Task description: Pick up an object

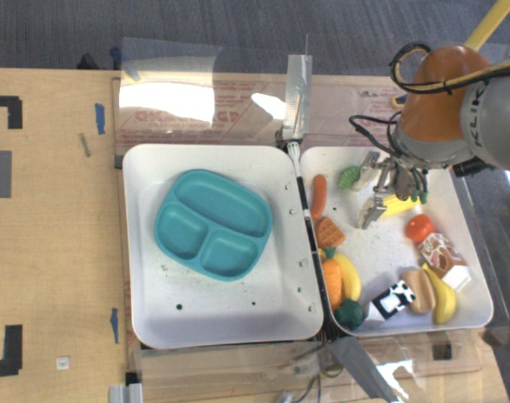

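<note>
My gripper point(381, 193) hangs low over the upper middle of the right bin point(477, 305), under the grey arm with its orange band point(435, 86). A yellow toy with a green end point(403, 202) lies right beside it, touching or nearly so; whether it is gripped is unclear. A small green toy point(349, 177) sits just left of the gripper and a red tomato point(418, 226) just to the lower right. A red-orange sausage point(319, 195) lies along the bin's left wall.
Lower in the right bin lie an orange waffle piece point(329, 232), a carrot point(330, 280), a yellow fruit point(350, 276), a dark green toy point(350, 312), a black-and-white block point(392, 300), a bun point(418, 290), a banana point(444, 299) and a wrapped snack point(440, 253). The left bin point(146, 309) holds a blue divided plate point(213, 222).
</note>
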Controlling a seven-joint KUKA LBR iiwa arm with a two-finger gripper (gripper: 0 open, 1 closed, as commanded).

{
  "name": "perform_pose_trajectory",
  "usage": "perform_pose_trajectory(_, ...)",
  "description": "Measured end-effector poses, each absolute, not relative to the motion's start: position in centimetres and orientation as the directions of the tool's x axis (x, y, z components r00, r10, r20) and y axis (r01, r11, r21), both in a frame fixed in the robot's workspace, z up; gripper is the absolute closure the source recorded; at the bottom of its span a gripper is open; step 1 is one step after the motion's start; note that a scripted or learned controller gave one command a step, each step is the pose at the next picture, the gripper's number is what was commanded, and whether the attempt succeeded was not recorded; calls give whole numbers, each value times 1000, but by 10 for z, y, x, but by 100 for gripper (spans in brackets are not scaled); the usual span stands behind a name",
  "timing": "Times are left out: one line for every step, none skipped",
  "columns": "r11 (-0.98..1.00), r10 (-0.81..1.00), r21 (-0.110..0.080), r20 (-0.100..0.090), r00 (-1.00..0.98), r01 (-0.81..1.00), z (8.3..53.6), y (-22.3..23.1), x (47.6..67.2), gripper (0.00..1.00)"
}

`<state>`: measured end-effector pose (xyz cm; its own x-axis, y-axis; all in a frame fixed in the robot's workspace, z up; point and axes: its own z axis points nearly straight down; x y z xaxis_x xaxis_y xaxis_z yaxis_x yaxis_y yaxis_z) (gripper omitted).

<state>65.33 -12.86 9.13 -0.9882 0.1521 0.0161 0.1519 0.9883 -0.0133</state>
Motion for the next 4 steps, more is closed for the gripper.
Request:
perform_pose_trajectory(975, 222, -2, -8, -975, 222, 89, -187, 629, 0)
perform_pose_trajectory(976, 218, 0, -23, -976, 218, 103, -185, 634, 100)
perform_pose_trajectory(908, 419, 9, -14, -908, 419, 190, -69, 629, 100)
perform_pose_trajectory(853, 523, 7, -15, -852, 523, 276, -73, 651, 100)
